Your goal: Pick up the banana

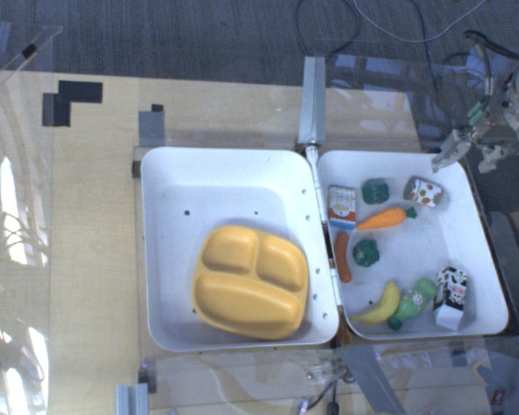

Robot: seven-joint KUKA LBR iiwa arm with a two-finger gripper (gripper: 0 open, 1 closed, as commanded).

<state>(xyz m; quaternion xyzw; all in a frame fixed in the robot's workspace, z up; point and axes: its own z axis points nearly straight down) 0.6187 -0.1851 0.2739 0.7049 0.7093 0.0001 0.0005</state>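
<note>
Right bin, banana beside green bottle, labels unreadable, tool state unclear

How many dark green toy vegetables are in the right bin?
2. One dark green toy vegetable lies near the far wall, beside the small red-and-white carton; the other sits mid-bin, just below the orange carrot.

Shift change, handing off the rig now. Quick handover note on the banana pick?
Tool: hovers at the right bin's far right corner, nothing seen between its fingers; open or shut cannot be told.
Banana: lies in the right bin near its front edge, touching the green bottle on its right.
Yellow tray: sits in the left bin.
Done: nothing, banana not lifted.
Left: reach, grasp, lift.
</note>
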